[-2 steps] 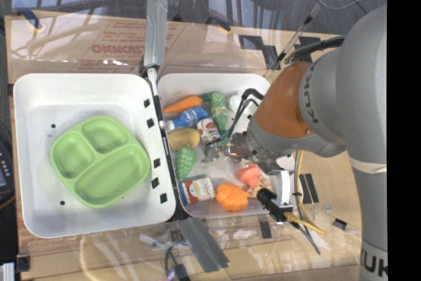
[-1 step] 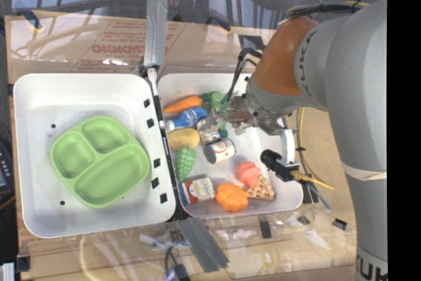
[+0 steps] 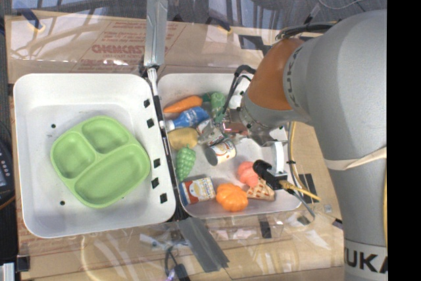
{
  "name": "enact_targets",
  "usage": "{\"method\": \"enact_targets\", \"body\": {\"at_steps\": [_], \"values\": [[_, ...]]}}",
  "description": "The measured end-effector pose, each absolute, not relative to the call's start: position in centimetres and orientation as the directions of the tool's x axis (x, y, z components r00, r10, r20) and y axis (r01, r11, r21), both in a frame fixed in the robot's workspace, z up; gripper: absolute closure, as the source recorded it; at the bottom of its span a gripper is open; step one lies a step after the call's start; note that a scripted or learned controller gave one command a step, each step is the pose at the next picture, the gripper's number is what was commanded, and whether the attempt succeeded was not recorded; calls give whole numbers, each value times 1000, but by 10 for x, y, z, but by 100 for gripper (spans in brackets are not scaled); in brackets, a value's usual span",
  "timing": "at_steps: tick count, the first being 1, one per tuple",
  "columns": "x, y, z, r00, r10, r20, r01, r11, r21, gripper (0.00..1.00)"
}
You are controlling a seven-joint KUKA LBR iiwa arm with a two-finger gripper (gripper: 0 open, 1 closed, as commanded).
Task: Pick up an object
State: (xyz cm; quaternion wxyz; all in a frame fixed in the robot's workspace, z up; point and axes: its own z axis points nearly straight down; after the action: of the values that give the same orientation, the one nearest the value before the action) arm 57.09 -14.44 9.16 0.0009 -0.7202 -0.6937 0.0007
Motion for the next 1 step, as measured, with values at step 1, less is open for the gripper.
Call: {"method": "enact_targets", "body": {"at_steps": [1], "values": [[570, -144, 101, 33, 999, 2, 999, -33, -6, 100]]}}
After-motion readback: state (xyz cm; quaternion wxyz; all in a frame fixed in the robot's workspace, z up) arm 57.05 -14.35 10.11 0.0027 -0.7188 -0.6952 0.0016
